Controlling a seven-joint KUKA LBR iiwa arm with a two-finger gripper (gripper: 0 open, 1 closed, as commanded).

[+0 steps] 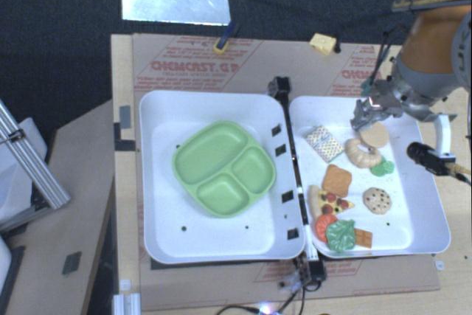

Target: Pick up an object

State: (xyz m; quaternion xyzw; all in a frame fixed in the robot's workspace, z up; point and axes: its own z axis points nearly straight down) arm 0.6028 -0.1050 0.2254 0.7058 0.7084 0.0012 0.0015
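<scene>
Arm: reaching in from the right over the right bin (424, 229) | Gripper (363, 116): hovering just above the croissant (363, 153), beside a tan round piece (375, 135); claw state cannot be told | Croissant: lying in right bin, right of patterned packet (324, 143), above cookie (377, 200) | Left bin (158, 229): holding green divided plate (223, 168).
</scene>
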